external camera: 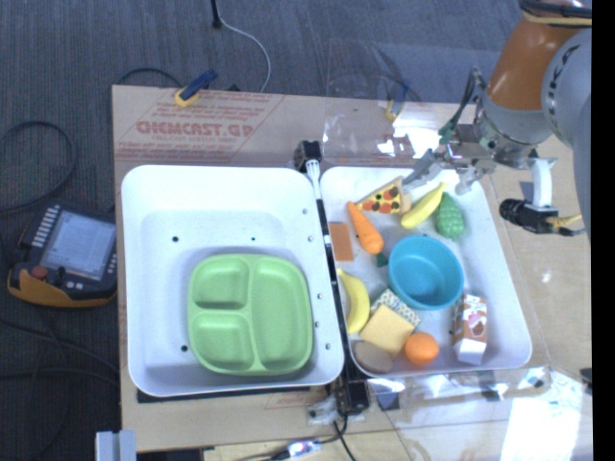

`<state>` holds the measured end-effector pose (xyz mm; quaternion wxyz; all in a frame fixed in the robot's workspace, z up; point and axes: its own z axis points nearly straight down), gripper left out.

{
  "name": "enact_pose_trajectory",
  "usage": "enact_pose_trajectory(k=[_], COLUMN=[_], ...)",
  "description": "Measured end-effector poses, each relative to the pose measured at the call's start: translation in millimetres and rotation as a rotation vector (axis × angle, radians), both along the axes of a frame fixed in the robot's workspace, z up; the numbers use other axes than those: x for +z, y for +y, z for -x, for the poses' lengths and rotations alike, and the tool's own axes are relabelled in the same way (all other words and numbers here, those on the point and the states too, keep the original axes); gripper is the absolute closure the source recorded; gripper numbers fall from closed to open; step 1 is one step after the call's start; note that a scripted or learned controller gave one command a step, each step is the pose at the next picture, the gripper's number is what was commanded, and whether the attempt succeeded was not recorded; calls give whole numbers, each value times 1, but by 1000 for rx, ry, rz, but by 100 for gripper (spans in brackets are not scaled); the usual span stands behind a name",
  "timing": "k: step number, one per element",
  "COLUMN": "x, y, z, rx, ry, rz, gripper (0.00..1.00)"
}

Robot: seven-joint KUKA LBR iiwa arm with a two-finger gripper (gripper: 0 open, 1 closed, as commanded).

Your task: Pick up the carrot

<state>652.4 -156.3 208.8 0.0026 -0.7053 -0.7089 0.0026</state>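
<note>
The carrot point(364, 228), orange with a green tip, lies in the right bin point(510, 291) near its far left corner, between a pizza slice point(383, 199) and a flat orange block point(339, 240). My gripper point(445, 175) hangs over the bin's far edge, to the right of the carrot and apart from it. Its fingers are spread open with nothing between them, just above a yellow banana point(423, 207) and a green bumpy fruit point(449, 219).
The right bin also holds a blue bowl point(426, 273), a second banana point(356, 302), a yellow wedge point(385, 329), an orange point(421, 349) and a small carton point(471, 327). In the left bin point(154, 209) lies a green divided plate point(252, 313).
</note>
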Motion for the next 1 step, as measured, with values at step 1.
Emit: enact_pose_trajectory(k=[1], x=[-117], y=[36], z=[44], rx=[148], ry=[-7], rz=[0], gripper=[0])
